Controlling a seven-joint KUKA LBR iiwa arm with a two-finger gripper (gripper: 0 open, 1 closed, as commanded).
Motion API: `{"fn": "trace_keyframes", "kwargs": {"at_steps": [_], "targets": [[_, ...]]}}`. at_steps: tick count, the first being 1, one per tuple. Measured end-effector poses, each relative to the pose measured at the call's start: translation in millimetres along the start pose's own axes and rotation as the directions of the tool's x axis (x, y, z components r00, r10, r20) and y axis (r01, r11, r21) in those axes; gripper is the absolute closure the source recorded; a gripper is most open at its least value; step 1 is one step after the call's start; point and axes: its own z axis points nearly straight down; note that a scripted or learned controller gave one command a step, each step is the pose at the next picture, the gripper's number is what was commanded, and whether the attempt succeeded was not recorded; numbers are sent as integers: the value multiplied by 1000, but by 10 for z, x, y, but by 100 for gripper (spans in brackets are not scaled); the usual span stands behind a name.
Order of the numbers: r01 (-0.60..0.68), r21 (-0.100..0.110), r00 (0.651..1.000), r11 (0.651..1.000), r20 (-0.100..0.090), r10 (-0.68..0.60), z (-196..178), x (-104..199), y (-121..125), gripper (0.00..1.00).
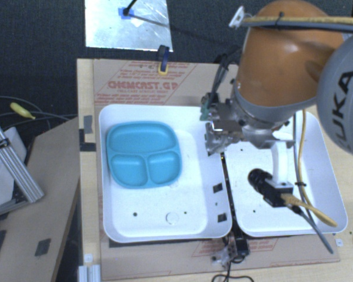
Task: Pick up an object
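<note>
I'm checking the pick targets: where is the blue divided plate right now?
The blue divided plate lies flat in the upper part of the left bin in the camera view, well left of the gripper, which hangs near the seam between the bins.

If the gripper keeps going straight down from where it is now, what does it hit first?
Most likely the raised rim between the two white bins: the gripper hangs about over that seam. Depth is unclear from this slant. The blue divided plate lies off to the side.
</note>
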Motion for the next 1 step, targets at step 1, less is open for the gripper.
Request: {"fn": "trace_keyframes", "kwargs": {"at_steps": [1], "targets": [[9,-10,1000,1000,-5,-9,-277,591,4,100]]}}
